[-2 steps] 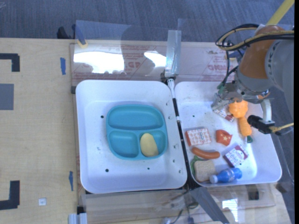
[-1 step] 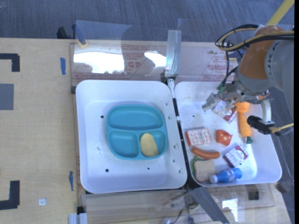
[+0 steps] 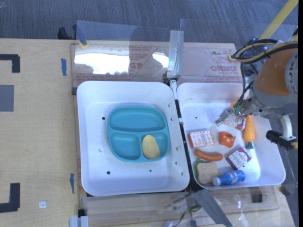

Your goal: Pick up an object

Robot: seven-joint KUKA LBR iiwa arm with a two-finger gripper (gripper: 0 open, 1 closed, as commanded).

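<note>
The right bin (image 3: pixel 203 100) holds several toy foods: an orange carrot (image 3: pixel 249 129), a red-and-white box (image 3: pixel 200 138), a small red piece (image 3: pixel 227 139), a sausage (image 3: pixel 208 154), a bread slice (image 3: pixel 205 171), a blue bottle (image 3: pixel 230 178) and a maroon packet (image 3: pixel 238 158). My gripper (image 3: pixel 233 114) hangs low in that bin's upper right part. It is just left of the carrot's top and over a small white-and-red packet (image 3: pixel 233 122). The wrist hides its tip.
The left bin (image 3: pixel 90 126) carries a blue divided tray (image 3: pixel 137 121) with a yellow oval piece (image 3: pixel 151 146) in its lower right compartment. A clear plastic wall (image 3: pixel 123 56) stands behind both bins. The arm's grey and orange body (image 3: pixel 277 77) overhangs the right bin's far right corner.
</note>
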